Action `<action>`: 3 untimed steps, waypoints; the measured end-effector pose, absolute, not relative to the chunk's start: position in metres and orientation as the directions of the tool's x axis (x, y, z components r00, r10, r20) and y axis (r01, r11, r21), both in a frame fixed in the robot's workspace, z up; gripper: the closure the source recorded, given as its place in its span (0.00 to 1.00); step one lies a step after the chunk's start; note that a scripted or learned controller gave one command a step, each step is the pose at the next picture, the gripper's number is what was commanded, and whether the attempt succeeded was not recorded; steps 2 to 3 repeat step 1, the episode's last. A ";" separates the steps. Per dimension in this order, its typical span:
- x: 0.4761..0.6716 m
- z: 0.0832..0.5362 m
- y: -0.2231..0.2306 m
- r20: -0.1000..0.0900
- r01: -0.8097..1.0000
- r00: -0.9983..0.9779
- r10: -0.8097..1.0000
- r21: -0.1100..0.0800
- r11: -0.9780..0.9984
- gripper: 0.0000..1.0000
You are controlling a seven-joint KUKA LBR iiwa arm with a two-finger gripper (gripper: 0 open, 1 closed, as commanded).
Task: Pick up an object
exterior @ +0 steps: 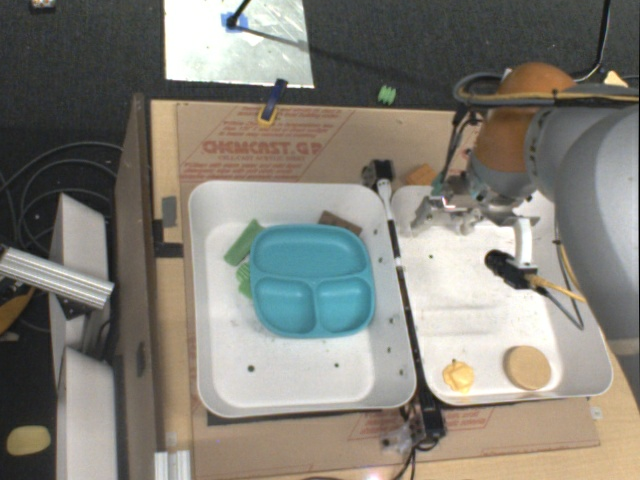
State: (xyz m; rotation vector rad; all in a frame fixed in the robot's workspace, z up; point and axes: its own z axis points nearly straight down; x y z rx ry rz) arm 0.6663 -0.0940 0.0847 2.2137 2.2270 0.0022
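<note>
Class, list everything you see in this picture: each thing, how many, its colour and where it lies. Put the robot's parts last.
left bin: 1, white, on the cardboard
right bin: 1, white, beside the left bin
tray: 1, blue, three compartments, in the left bin
green pieces: count unclear, green, partly under the tray's left edge
brown piece: 1, brown, at the tray's far edge
disc: 1, tan, near end of the right bin
yellow lump: 1, yellow, left of the disc
cardboard: 1, brown with red print, under the bins
foil sheet: 1, silver, on the dark floor beyond
arm: 1, grey with an orange band, from the right
claw: 1, metal, over the right bin's far end
</note>
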 end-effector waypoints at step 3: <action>0.612 0.084 -0.092 0.000 1.000 0.000 1.000 -0.003 0.000 0.00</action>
